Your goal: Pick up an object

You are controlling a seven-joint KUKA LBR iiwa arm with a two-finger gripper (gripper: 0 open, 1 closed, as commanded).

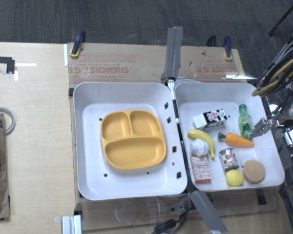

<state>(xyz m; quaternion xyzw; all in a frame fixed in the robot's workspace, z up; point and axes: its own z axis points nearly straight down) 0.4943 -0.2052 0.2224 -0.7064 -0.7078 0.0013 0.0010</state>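
My gripper (261,126) hangs just right of the carrot (239,140); open or closed, I cannot tell. I should centre over it before descending.

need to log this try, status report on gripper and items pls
Gripper at right bin's right side, beside carrot and green bottle. Nothing held. Items crowded close.

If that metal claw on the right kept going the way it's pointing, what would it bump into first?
Most likely the carrot. The gripper sits at the right bin's right edge, aimed leftward and down, with the carrot just beyond its tip. The green bottle is close too; height is hard to judge.
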